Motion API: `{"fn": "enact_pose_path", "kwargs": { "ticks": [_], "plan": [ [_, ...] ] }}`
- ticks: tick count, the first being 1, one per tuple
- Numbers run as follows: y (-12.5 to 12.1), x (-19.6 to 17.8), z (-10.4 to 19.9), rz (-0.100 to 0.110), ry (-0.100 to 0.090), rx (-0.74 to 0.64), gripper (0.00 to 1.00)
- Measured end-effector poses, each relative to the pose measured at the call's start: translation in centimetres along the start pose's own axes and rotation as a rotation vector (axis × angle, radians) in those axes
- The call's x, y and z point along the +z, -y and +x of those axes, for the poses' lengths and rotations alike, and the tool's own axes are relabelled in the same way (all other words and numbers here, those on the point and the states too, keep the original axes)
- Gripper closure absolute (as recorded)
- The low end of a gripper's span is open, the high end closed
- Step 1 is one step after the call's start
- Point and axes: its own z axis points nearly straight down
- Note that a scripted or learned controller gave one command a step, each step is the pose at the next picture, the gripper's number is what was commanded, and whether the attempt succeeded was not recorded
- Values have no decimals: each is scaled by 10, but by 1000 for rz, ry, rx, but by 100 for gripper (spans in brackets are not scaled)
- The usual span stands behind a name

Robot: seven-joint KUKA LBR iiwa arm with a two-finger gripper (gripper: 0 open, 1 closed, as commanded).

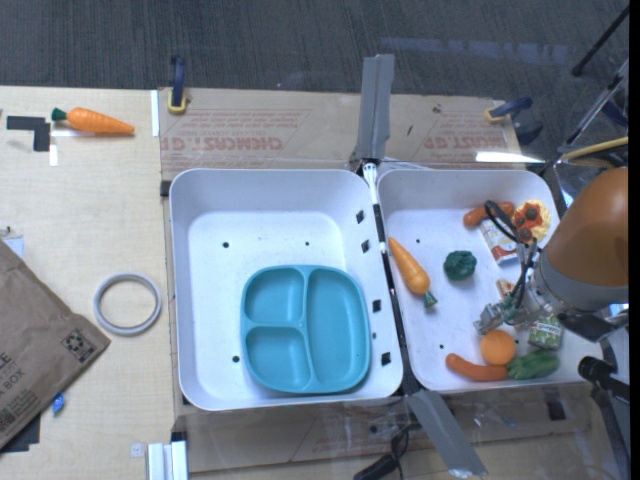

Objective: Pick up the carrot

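Well apart: gripper (503, 315); carrot (409, 268)

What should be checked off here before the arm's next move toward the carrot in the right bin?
1. Carrot located: ok, it lies in the right bin near the divider, tip toward the back.
2. Room around it: ok, the green piece sits apart to its right.
3. Gripper over the carrot: not ok, it hangs above the orange ball at the front right.
4. Gripper free of objects: cannot tell.
5. Right target: not ok for certain, another carrot lies on the bench at far left.
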Motion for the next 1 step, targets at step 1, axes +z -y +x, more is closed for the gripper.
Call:
{"fn": "enact_pose_path", "kwargs": {
  "ticks": [1],
  "plan": [
    [-74, -106, 97, 2, 3, 628, 100]
  ]
}}
